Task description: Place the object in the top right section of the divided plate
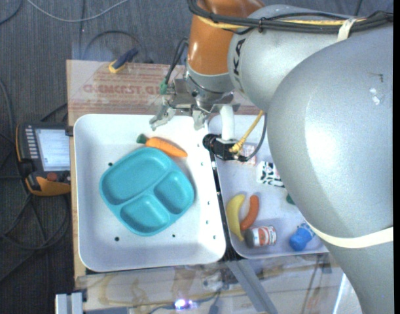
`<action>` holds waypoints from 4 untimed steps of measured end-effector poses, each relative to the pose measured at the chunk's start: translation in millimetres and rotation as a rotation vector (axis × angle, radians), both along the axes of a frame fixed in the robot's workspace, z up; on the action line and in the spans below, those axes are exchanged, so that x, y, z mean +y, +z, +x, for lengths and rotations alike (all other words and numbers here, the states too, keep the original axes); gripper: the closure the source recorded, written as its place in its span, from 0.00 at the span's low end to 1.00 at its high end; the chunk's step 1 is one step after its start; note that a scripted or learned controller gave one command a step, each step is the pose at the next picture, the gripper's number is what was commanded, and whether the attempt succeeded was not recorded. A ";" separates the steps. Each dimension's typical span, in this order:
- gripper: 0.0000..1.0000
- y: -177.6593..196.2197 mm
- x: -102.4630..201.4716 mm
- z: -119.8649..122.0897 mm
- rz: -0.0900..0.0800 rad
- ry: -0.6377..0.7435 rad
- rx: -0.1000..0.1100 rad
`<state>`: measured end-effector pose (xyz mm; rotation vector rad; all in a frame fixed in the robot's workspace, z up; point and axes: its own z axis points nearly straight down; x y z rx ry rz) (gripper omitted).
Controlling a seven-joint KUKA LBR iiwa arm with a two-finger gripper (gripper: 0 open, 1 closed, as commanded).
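A teal divided plate [147, 190] lies in the left white bin [95, 241]. An orange carrot with a green top [164, 145] rests at the plate's upper rim, lying on the bin floor beside it. My gripper [179, 118] hangs just above the carrot near the bin's back wall. Its two fingers are spread apart with nothing between them.
The right bin [278, 208] holds a banana [234, 214], a sausage [251, 210], a small can [261, 235], a blue object [301, 238] and a black-and-white patterned item [270, 172]. The arm's big grey body covers much of the right side. A cardboard sheet [114, 91] lies behind the bins.
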<state>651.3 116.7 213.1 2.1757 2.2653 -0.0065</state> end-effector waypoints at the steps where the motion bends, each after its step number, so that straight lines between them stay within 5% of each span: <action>1: 0.00 -115.0 -0.4 -108.5 0.006 -0.015 -0.017; 2: 0.00 -63.3 -0.5 -97.6 0.003 0.093 0.001; 3: 0.00 -120.7 25.3 -161.4 0.007 0.082 -0.022; 4: 1.00 -106.1 28.1 -158.2 0.015 0.083 -0.031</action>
